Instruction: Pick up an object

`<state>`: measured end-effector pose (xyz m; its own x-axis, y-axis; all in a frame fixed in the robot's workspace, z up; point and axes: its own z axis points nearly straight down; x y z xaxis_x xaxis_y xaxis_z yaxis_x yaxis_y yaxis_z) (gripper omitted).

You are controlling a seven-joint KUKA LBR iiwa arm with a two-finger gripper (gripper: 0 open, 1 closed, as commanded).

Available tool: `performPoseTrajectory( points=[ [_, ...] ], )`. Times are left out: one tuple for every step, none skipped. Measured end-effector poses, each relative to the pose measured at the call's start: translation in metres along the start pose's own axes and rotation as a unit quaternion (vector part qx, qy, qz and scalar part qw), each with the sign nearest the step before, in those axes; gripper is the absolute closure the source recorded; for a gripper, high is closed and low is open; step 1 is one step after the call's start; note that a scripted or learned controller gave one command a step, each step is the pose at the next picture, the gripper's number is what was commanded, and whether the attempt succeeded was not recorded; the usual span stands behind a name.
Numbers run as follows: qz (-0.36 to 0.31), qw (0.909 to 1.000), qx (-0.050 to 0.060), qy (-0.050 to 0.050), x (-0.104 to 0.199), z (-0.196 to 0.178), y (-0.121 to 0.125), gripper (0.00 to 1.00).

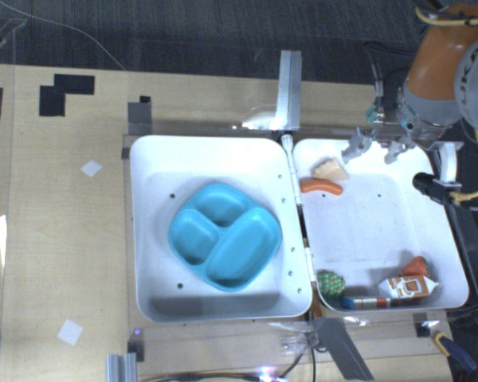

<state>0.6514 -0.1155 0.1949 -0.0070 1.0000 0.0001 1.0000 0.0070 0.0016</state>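
Note:
My gripper [375, 149] hangs over the far edge of the right bin [382, 213], its two grey fingers [356, 145] spread apart and open, with nothing between them. Just left of it and below lies a beige chunk [328, 168], and an orange sausage-shaped piece [321, 186] sits beside that against the bin's left wall. At the bin's near edge are a green knobbly ball [330, 282], a thin marker [367, 301], a small white and orange carton [406, 288] and a red-orange piece [415, 266].
The left bin [155, 173] holds a blue divided plate [225, 235]. A metal post [289, 94] stands at the far end of the ridge between the bins. The arm's orange band [438, 62] and cables crowd the right bin's far right corner.

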Motion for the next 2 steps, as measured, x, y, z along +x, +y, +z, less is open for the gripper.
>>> performPoseTrajectory(
  points=[
    [-0.028, 0.9996, -0.001, 0.0, 0.023, 0.101, 0.005, 0.0],
    [-0.024, 0.9997, -0.004, -0.001, 0.013, 0.106, -0.075, 0.0]
  ],
)
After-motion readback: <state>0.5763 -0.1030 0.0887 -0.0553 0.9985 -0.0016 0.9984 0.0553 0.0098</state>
